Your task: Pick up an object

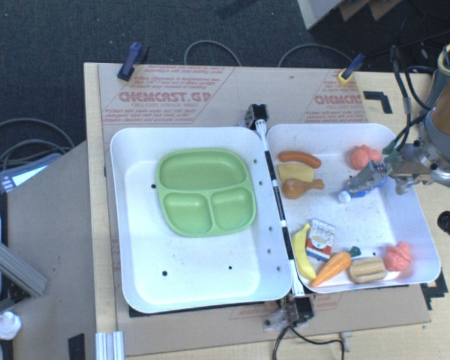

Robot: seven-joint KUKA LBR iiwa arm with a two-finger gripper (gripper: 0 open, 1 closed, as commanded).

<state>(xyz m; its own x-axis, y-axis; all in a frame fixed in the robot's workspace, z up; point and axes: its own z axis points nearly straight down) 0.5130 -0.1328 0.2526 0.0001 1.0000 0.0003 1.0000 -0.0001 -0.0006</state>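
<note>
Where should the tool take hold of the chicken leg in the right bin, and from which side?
Probably the chicken leg is best gripped at its thick rounded end, from above. It lies flat, lengthwise left to right, narrow bone end pointing right. The sausage and a yellow piece lie close behind it, so fingers closing across it may meet the yellow piece.

place: robotics lab | evidence: clamped cardboard bench (210, 92); loose cables (30, 137); white bins (135, 276)

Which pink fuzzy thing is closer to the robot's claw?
The pink one at the top of the right bin, just left of the gripper. The other pink one sits down in the bottom corner beside the bun.
</note>
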